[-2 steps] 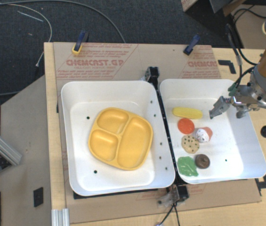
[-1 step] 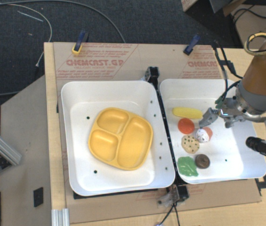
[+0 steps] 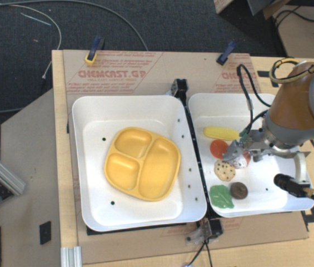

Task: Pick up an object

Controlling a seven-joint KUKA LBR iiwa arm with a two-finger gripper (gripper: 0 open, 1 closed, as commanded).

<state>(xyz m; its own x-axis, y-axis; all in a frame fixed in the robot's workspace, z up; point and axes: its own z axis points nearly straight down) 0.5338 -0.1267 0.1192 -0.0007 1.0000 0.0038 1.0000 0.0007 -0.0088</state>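
Nearest you, a green leaf-shaped toy (image 3: 221, 196) and a dark brown round toy (image 3: 238, 191) lie below the jaws (image 3: 237, 156) in the right white bin (image 3: 268, 204); a speckled cookie (image 3: 224, 171) sits just under them; an orange-red round piece (image 3: 219, 147) and yellow corn cob (image 3: 221, 132) lie beside and above; whether the jaws are parted or closed, you cannot tell; the yellow divided plate (image 3: 141, 163) rests well apart in the left bin (image 3: 90, 127).

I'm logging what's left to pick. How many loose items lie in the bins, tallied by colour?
Yellow: 2, the divided plate in the left bin and the corn cob in the right bin
Red-orange: 1, the tomato
Tan: 1, the speckled cookie
Green: 1, the leafy piece
Brown: 1, the round piece
Total: 6
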